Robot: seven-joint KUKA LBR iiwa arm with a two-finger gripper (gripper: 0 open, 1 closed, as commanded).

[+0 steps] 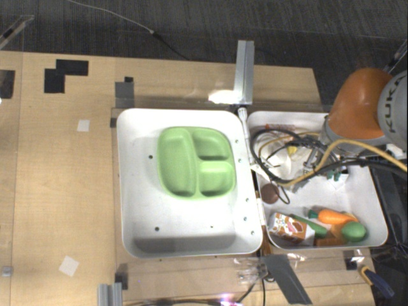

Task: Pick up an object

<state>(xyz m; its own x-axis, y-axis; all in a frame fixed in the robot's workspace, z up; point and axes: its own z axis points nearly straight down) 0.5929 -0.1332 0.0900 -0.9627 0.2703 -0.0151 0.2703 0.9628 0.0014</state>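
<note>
While the arm [366, 107] leans in over the right bin [376, 190], its end effector [290, 161] sits low among its cables near that bin's far left corner, and whether it is spread or pressed together I cannot tell. Nearest pickings lie toward the bin's near edge: a carrot [335, 217], long axis running left-right, beside a snack packet [292, 227] and green ball [354, 232].
</note>
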